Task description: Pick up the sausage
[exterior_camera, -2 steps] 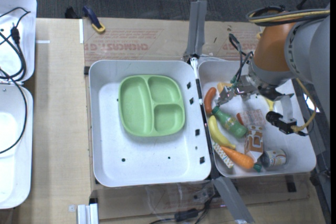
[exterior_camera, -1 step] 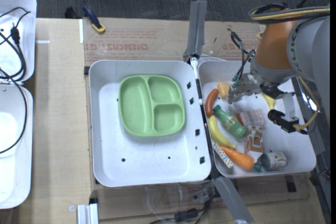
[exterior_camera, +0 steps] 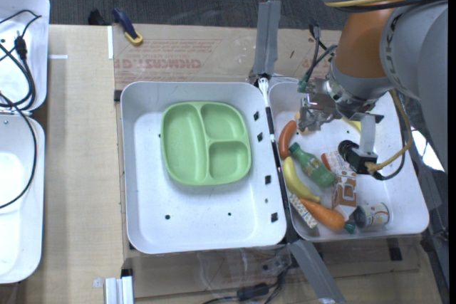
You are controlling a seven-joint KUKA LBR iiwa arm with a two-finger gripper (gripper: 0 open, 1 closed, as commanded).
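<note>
The sausage (exterior_camera: pixel 286 138) is a reddish-orange link lying along the left wall of the right bin (exterior_camera: pixel 413 213), near its back. My gripper (exterior_camera: pixel 309 122) hangs just right of the sausage's upper end, a little above the bin floor, under the grey arm with the orange band (exterior_camera: pixel 363 39). Nothing shows between its fingers.
The right bin also holds a green bottle (exterior_camera: pixel 311 161), a banana (exterior_camera: pixel 297 181), a carrot (exterior_camera: pixel 324 214), a small brown carton (exterior_camera: pixel 345 190) and a can (exterior_camera: pixel 374 214). A green divided plate (exterior_camera: pixel 206 144) lies in the left bin (exterior_camera: pixel 142 224). A grey post (exterior_camera: pixel 266 39) stands behind the bins.
</note>
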